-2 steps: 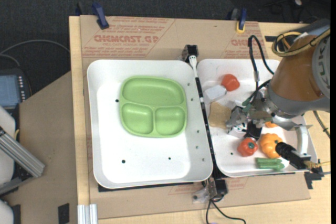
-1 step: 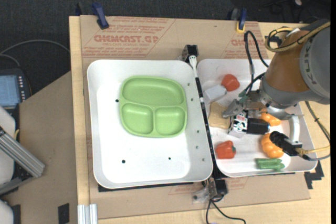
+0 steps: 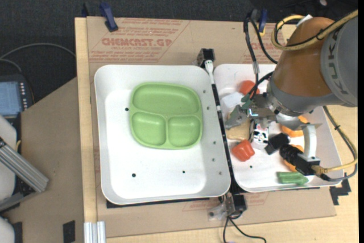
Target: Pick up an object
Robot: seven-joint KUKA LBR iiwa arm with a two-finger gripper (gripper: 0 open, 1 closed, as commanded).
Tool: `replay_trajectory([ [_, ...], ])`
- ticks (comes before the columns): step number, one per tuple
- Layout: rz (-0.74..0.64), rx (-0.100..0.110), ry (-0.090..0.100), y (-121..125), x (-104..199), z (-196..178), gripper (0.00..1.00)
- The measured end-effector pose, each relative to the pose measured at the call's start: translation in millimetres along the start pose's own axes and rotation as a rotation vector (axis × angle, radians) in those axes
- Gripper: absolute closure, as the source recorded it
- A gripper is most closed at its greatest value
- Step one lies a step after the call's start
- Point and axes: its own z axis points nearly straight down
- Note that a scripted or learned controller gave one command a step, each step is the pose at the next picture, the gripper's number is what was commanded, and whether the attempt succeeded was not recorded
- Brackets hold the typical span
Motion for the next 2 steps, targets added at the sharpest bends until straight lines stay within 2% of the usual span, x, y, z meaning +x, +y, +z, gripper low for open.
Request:
replay_trajectory([
  [1,0.009,0.013,-0.002,-35.0,12.1,6.0,0.00],
  [2,0.010,0.007,-0.004,-32.8,11.2,-4.3,1.00],
])
